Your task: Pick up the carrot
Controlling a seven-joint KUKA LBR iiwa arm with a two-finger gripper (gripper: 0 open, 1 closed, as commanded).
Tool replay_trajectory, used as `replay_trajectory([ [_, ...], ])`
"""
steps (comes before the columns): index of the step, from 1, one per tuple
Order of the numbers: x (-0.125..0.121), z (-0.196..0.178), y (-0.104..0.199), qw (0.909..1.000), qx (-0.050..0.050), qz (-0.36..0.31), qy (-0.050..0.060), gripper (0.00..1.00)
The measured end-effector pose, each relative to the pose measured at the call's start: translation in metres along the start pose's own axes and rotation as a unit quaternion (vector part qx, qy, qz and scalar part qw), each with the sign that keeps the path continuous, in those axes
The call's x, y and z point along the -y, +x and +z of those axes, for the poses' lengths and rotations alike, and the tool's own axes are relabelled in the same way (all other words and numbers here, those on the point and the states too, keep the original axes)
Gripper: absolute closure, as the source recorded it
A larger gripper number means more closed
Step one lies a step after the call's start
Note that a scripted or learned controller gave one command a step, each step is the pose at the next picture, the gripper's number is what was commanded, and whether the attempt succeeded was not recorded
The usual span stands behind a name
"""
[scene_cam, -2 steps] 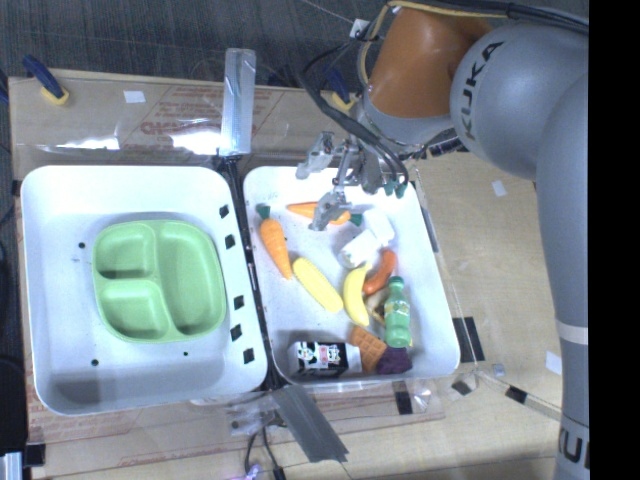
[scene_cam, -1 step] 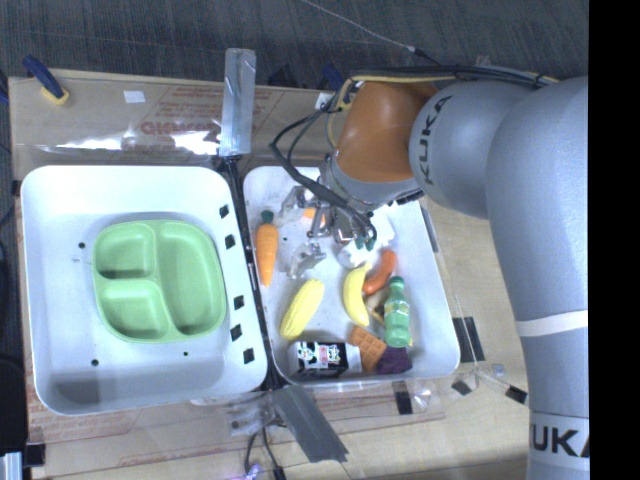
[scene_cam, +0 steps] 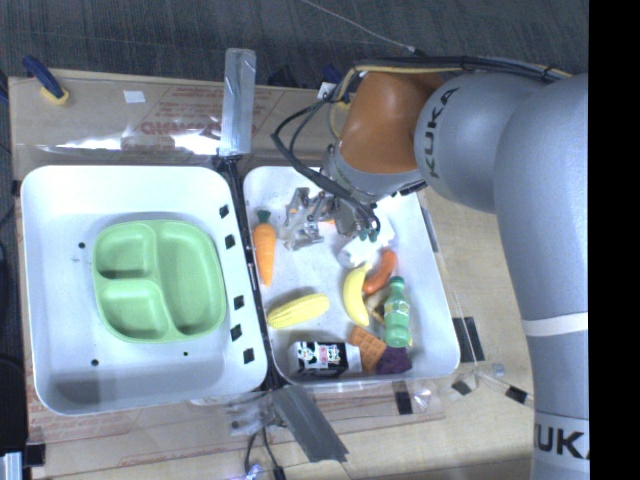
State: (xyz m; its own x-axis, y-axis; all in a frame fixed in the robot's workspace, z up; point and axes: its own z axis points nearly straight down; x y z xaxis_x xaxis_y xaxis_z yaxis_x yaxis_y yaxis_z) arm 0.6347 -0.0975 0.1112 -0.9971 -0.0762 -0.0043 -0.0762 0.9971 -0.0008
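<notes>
The carrot (scene_cam: 264, 252), orange with a green top, lies along the left wall of the right bin (scene_cam: 432, 268), pointing toward the front. My gripper (scene_cam: 322, 220) hangs over the back of that bin, a little to the right of the carrot's green end and apart from it. It is open and nothing sits between its fingers. The grey arm with the orange band covers the bin's back right corner.
In the right bin lie a corn cob (scene_cam: 297, 310), a banana (scene_cam: 354, 293), an orange-red vegetable (scene_cam: 380, 270), a green bottle (scene_cam: 397, 313), a small black-and-white carton (scene_cam: 320, 356) and a purple item (scene_cam: 396, 362). The left bin (scene_cam: 40, 268) holds a green divided plate (scene_cam: 158, 280).
</notes>
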Motion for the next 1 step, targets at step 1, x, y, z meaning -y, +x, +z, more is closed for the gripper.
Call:
replay_trajectory([
  [1,-0.1138,-0.0866,0.0084,0.9978,0.004,-0.066,-0.001,1.00],
])
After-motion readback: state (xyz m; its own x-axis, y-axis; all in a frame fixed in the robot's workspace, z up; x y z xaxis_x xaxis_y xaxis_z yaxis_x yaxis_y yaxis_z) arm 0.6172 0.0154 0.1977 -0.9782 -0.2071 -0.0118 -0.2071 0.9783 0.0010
